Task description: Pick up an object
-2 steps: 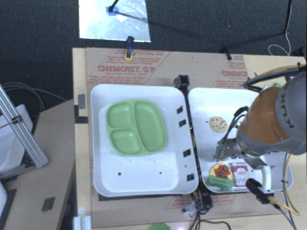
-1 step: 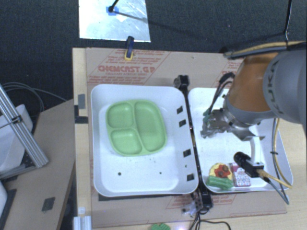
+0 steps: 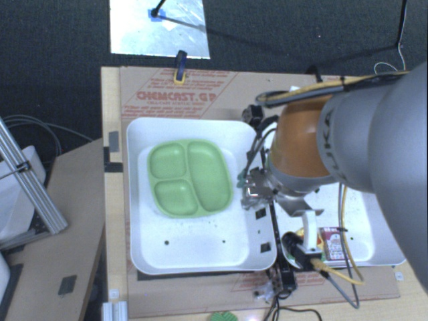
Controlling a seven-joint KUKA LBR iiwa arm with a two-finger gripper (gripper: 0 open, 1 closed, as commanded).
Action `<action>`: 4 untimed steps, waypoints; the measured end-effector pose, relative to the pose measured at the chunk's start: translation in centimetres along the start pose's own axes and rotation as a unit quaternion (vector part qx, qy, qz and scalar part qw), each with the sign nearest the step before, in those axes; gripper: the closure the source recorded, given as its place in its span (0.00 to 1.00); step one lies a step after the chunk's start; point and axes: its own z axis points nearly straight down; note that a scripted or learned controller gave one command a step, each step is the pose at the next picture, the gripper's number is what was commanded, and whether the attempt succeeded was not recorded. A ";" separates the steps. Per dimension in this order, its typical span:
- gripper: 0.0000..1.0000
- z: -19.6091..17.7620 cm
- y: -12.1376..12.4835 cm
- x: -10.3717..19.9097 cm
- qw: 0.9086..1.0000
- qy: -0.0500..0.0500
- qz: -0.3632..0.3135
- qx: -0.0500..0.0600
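Green tray (image 3: 189, 178) lies left of the arm (image 3: 348, 139); finger state unclear; descend squarely onto its rim

green tray (image 3: 189, 178): smooth plastic | left bin (image 3: 194, 246): glossy white plastic

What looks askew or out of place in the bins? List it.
Nothing looks spilled or broken. The green divided tray lies flat in the left bin, turned slightly askew to the bin's walls. In the right bin, a small red packet lies beneath the arm, partly hidden by cables.
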 end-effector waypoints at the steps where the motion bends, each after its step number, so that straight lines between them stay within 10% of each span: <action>1: 1.00 -2.5 7.1 -2.6 1.000 -0.002 0.004 -0.005; 2: 1.00 0.1 11.4 3.5 1.000 0.000 0.002 -0.002; 3: 0.00 0.0 11.2 3.1 1.000 -0.002 0.004 -0.001; 4: 0.00 0.0 3.8 -0.6 1.000 -0.002 0.008 0.002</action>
